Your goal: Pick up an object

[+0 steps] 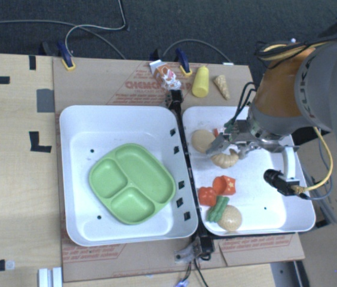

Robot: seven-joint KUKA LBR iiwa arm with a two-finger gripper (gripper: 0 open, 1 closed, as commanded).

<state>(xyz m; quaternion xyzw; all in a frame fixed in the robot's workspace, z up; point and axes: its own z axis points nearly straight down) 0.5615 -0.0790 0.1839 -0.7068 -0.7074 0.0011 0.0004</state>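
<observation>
In the right white bin point(276, 217), a round beige ball point(230, 217) lies nearest, beside a green bean pod point(217, 209) and red pepper pieces point(217, 189). Farther back, the jaws point(229, 146) stand spread over a tan croissant-shaped pastry point(224, 158). A green divided plate point(131, 183) fills the left bin point(79, 130).

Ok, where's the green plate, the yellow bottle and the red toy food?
green plate point(132, 182): camera view, on the ridge between its compartments.
yellow bottle point(200, 82): camera view, middle of its body.
red toy food point(224, 185): camera view, middle of the upper red piece.
</observation>
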